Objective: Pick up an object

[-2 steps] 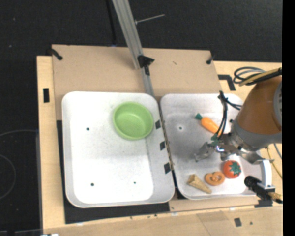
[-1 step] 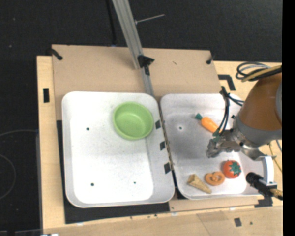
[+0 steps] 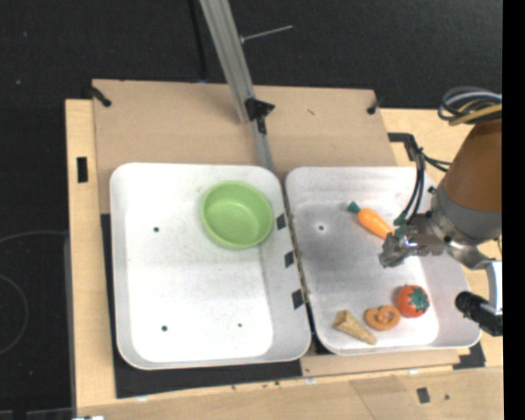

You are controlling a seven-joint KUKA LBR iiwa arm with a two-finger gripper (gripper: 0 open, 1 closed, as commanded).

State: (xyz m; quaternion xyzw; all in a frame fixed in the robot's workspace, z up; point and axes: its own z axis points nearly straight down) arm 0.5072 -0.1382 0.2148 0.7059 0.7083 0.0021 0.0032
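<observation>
In the right bin (image 3: 332, 199) lie an orange carrot (image 3: 372, 221) with a green top, a red tomato (image 3: 412, 300), a small orange pumpkin-like toy (image 3: 382, 317) and a tan wedge (image 3: 353, 325). My gripper (image 3: 394, 254) hangs over the right bin, just below and right of the carrot and above the tomato. Nothing shows between its fingertips. The arm's orange band (image 3: 479, 169) is at the right edge.
A green bowl (image 3: 237, 215) sits in the upper part of the left bin (image 3: 157, 304). A grey metal pole (image 3: 232, 55) slants up from between the bins. Brown board lies behind both bins.
</observation>
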